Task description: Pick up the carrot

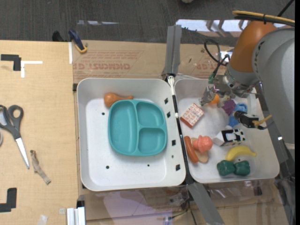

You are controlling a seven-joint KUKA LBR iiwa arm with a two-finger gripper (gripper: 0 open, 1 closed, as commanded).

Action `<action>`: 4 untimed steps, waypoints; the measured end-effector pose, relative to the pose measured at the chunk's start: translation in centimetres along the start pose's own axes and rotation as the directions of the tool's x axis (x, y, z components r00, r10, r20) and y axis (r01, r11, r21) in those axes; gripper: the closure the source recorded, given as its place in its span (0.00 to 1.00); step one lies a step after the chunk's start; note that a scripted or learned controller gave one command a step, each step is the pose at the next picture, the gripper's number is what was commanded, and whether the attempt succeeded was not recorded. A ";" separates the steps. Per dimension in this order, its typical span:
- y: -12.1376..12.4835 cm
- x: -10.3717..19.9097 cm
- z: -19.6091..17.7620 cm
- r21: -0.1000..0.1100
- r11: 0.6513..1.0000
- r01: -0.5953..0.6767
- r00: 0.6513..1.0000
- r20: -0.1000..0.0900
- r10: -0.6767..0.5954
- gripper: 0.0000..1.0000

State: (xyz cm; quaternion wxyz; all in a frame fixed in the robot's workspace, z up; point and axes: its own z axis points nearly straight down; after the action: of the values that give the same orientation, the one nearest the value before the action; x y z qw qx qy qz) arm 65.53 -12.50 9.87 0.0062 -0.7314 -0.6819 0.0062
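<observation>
Two bins (84, 125); one tray (138, 127); perhaps ten toys

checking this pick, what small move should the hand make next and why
Probably a short, slow lift straight up. The hand sits low at the back of the right bin, right at a small orange piece that looks like the carrot, with a purple toy close beside. Whether it has a grip is unclear; a small lift would show.

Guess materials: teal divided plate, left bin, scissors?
Teal divided plate: looks like moulded plastic, matte with a soft sheen, uniform colour. Left bin: probably white plastic, smooth, rounded corners. Scissors: bright metal blades, apparently grey plastic handles.
</observation>
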 end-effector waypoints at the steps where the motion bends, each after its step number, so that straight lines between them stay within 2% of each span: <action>1: -0.2 0.0 -0.7 0.008 1.000 0.003 1.000 0.001 -0.003 1.00; 2: 0.9 -8.1 0.6 -0.017 0.997 -0.077 0.997 -0.001 0.077 1.00; 3: 0.7 -4.6 0.6 -0.017 0.918 0.396 0.918 0.007 -0.396 1.00; 4: -0.5 -3.8 -17.6 -0.015 0.771 0.637 0.771 0.015 -0.637 1.00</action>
State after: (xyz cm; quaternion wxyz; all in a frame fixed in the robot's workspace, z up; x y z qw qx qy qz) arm 65.06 -16.28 27.51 -0.0021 -0.4573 -0.8893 0.0002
